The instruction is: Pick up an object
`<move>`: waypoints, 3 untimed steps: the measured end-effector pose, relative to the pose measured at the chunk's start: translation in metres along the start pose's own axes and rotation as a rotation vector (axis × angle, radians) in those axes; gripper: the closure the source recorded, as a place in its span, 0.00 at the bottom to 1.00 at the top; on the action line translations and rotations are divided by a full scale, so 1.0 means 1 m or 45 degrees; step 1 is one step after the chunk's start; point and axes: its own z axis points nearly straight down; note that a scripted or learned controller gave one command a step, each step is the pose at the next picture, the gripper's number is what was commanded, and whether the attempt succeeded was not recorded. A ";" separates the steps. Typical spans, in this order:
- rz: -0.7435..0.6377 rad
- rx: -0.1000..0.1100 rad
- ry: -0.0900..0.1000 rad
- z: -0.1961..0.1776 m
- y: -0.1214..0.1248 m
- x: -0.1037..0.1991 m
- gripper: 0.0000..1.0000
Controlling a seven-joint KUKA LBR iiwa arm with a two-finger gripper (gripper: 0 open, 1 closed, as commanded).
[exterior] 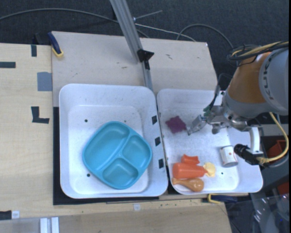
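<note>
The metal end effector [196, 125] hovers in the right bin [184, 98]; its grip I cannot tell. A lumpy purple toy [175, 124] lies just at its nine o'clock.

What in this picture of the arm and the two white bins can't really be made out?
- Gripper: in the camera view, its fingers are small and blurred, so their stance is unclear.
- Purple object: too blurred to identify.
- Orange toys and tan piece: heaped together, so their shapes run into one another.
- Right bin: the arm covers its right side.
- Small white cylinder: too small to tell what it is.
</note>
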 end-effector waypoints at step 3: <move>0.000 -0.012 -0.001 -0.001 0.004 0.000 1.00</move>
